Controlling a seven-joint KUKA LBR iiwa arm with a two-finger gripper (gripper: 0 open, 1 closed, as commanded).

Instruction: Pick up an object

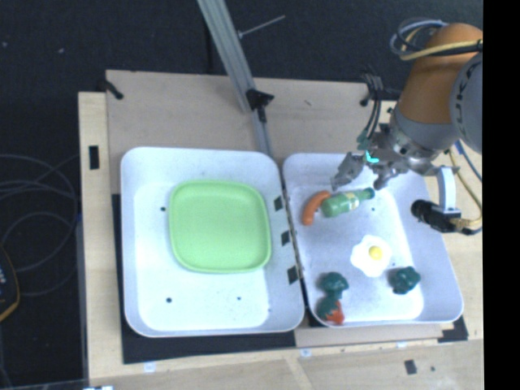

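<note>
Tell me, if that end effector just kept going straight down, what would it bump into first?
Probably the green bottle lying right beneath the end effector in the right bin, though depth is hard to judge from above.

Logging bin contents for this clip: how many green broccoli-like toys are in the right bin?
2. One broccoli piece sits near the front-left of the right bin; the other broccoli piece lies right of the fried egg. None looks hidden.

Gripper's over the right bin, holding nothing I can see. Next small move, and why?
Probably straight down. The gripper hangs open just above the green bottle, which lies on its side against the orange sausage in the right bin. Nothing sits between its fingers yet, so lowering around the bottle comes before closing.
</note>
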